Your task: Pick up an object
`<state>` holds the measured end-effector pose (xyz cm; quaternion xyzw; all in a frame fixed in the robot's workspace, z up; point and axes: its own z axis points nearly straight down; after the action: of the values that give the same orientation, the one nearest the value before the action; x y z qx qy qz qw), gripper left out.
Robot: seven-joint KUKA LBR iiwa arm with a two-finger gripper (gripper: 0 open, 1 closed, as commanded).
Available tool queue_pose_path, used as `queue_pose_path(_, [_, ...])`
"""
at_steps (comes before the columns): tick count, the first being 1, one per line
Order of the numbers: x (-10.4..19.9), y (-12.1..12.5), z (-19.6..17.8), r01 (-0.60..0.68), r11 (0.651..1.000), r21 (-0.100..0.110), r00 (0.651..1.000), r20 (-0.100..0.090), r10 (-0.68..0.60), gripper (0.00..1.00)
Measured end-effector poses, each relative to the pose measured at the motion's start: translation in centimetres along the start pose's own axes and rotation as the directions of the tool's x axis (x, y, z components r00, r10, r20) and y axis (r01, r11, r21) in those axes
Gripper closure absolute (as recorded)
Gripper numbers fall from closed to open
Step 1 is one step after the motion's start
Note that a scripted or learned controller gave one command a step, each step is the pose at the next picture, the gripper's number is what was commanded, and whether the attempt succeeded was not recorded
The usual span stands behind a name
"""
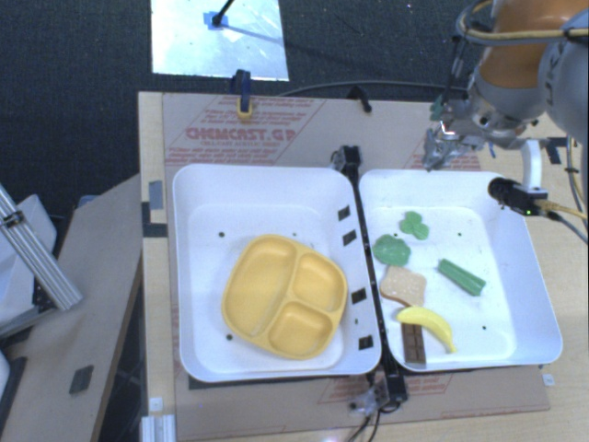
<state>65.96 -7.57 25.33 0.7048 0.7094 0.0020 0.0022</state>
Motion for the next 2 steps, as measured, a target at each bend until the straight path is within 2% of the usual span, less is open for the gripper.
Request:
queue_pose_path(1, [0.0,0.2,-4.4,0.000,1.000,-0.001,1.000,0.000,0.000,1.00])
queue_pose_path(2, [5.5,-2.2,-2.7,0.002,1.000,0.007,1.000,-0.001,-0.002,1.00])
